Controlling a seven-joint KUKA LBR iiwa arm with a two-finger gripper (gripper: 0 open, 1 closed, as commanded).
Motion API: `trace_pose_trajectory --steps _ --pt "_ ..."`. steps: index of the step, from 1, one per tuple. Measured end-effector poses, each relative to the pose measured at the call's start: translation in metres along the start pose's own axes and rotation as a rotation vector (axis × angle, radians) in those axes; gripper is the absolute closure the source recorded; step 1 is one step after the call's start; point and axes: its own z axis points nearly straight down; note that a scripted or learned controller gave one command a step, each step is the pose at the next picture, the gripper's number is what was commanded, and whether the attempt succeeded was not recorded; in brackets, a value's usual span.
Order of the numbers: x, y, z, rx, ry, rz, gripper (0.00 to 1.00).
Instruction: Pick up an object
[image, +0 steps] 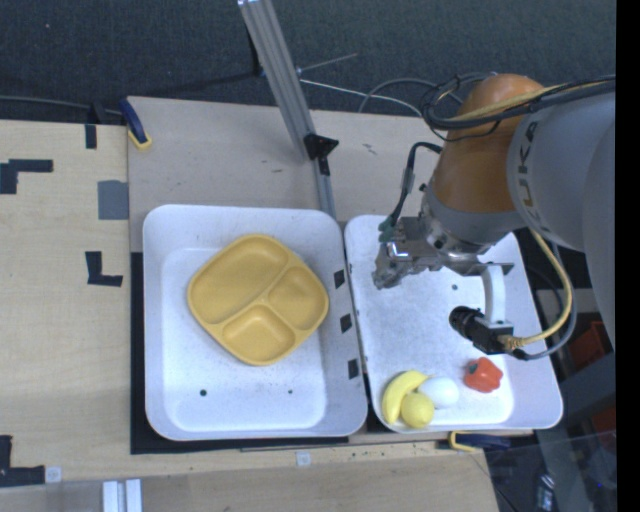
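Barely begun, nothing lifted: grey two-finger gripper (388, 268), opening impossible to tell, low over the right shallow white bin's (530, 405) far-left part, well apart from yellow plastic banana (400, 390), white egg-shaped ball (441, 391) and red pepper-like toy (483, 375) along its near edge.

The arm (560, 170) runs out past the picture's edge at three o'clock, and its bulk hides the right bin (400, 320) toward one o'clock. The gripper (392, 265) is too small and dim to tell how its fingers stand. The banana (400, 393) is partly covered by a yellow round fruit (418, 409).
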Motion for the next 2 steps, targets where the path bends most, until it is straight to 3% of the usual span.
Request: trace_pose_trajectory --steps 2 --pt "0.086 0.048 0.026 0.0 -0.002 0.003 1.0"
